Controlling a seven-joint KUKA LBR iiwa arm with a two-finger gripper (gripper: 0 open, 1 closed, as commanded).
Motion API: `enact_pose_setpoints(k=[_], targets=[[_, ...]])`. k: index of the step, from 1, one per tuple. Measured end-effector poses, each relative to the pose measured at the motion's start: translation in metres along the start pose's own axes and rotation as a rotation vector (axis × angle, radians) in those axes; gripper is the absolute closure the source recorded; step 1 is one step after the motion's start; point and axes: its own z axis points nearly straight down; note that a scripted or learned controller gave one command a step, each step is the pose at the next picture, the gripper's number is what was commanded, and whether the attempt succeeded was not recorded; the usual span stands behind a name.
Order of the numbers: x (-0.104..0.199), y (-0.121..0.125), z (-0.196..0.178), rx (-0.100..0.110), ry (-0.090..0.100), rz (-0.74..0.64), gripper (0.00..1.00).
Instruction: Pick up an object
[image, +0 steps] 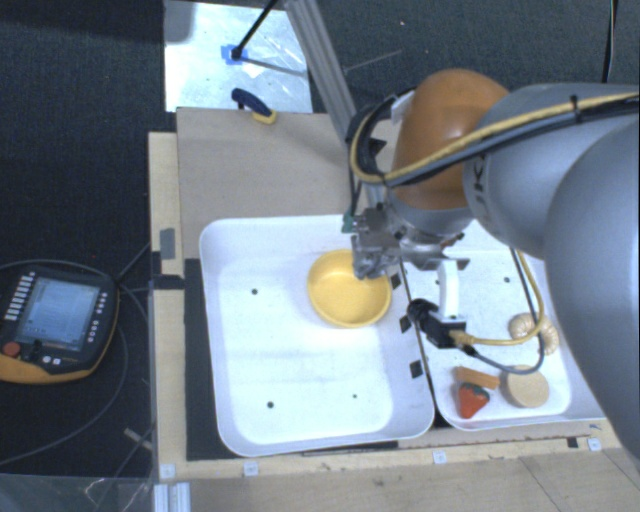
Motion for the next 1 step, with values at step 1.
enact_pose_setpoints(k=[1], targets=[[-0.0027, 0.0005, -0.0004, -0.001, -0.001, 0.004, 0.00]])
